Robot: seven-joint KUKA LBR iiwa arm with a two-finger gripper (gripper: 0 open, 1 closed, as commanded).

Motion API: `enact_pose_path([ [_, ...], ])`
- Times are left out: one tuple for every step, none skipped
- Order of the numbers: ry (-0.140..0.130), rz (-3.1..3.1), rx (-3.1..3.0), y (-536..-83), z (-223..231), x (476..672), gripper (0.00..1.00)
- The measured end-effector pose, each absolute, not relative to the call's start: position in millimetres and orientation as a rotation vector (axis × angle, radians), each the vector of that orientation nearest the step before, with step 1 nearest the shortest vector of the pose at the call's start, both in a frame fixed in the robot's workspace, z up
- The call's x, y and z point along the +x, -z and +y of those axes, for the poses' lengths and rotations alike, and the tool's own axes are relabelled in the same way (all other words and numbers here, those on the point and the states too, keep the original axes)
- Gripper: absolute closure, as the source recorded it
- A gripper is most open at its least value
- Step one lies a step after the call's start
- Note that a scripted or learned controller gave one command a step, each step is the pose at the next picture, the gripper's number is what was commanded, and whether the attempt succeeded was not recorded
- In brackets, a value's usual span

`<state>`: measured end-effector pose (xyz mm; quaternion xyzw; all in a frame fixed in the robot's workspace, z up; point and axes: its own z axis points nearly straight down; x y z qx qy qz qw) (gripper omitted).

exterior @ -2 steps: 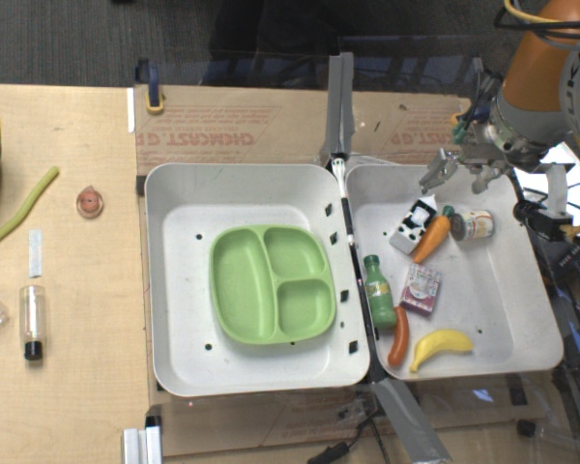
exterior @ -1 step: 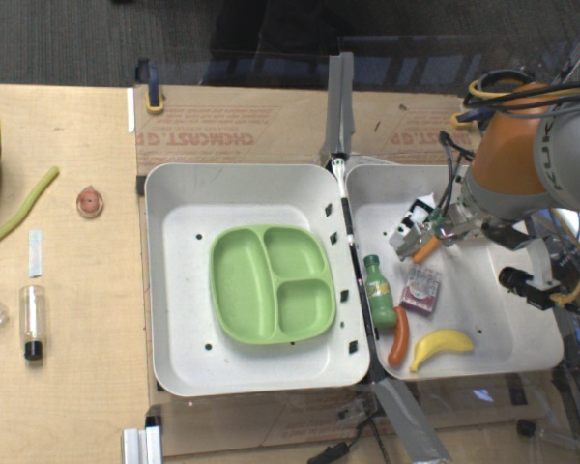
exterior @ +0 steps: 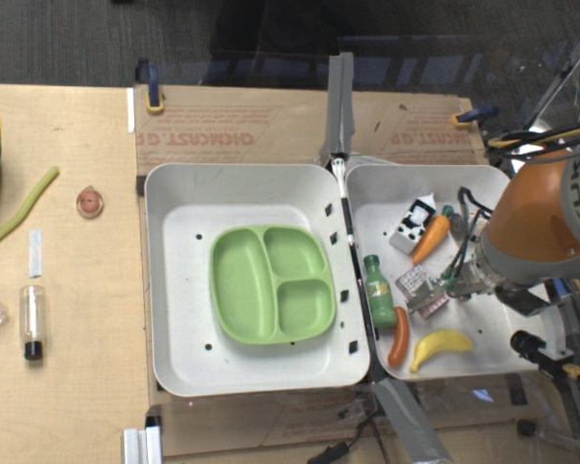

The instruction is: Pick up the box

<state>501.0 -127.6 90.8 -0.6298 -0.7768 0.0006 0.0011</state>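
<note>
Two shallow white bins sit side by side on a bench lined with brown cardboard, seen from above at a slant. The left bin (exterior: 169, 259) holds a light green divided tray (exterior: 271, 283) with three compartments, lying flat near the bin's middle.

The right bin (exterior: 493, 356) holds a cluster of small things. The box (exterior: 412, 222), white with black markings, lies in the upper middle of this bin. Just beside it, to its right and touching or nearly touching, a carrot (exterior: 430, 237) lies at a slant. Along the bin's left wall a green bottle (exterior: 376, 291) lies lengthwise, and below it a red sausage-shaped item (exterior: 398, 337) lies close to the bottle's lower end. A yellow banana (exterior: 440, 345) curves near the bin's lower edge.

The arm, grey with a broad orange band (exterior: 536, 216), reaches in from the right over this bin. Its gripper (exterior: 443, 288) is low in the bin's middle, right at a small silvery patterned packet (exterior: 420, 290), below the carrot and apart from the box. Whether the gripper grasps the packet is not clear.

On the wooden table to the left lie a green bean-like strip (exterior: 24, 209), a small pink round item (exterior: 90, 201) and a clear vial with a dark end (exterior: 32, 322).
</note>
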Motion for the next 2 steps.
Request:
enact_pose_path([
  [-0.002, -2.434, -1.982, -99, -129, 500.8, 1.00],
  [-0.005, -2.285, -2.155, -225, -72, 553.0, 1.00],
])
